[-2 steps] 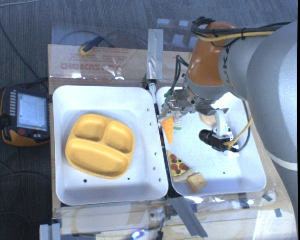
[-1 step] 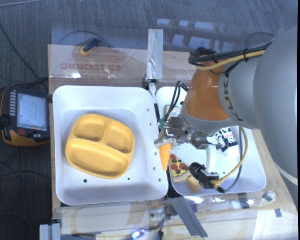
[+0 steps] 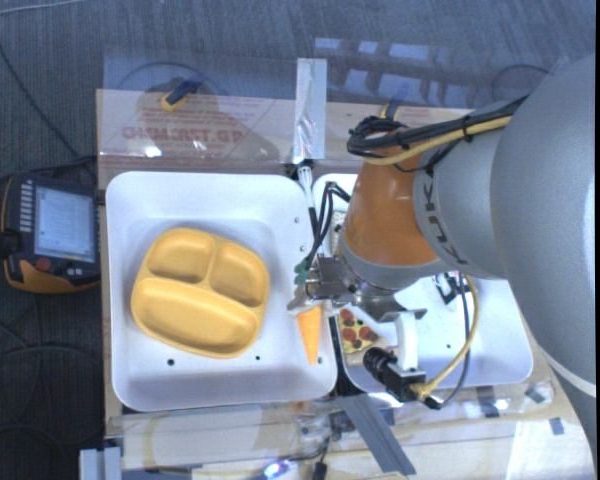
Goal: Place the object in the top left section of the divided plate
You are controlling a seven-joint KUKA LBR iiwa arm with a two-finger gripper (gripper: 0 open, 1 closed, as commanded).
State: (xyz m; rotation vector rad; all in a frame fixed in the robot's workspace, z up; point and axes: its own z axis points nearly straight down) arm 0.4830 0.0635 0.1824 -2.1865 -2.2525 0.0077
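Observation:
A yellow divided plate (image 3: 200, 290) lies in the left bin (image 3: 130, 198), with two small sections at its far side and one long section at the near side. An orange toy carrot (image 3: 309, 336) hangs point-down over the left bin's right wall. Its wide end sits between the fingers of my gripper (image 3: 313, 296), which is shut on it. The carrot is to the right of the plate, apart from it. The arm's orange band and grey body cover much of the right bin.
A toy pizza slice (image 3: 356, 333) lies in the right bin (image 3: 500, 358), just right of the carrot. A ridge between the two bins runs under the gripper. A handheld pendant (image 3: 50, 230) rests left of the bench.

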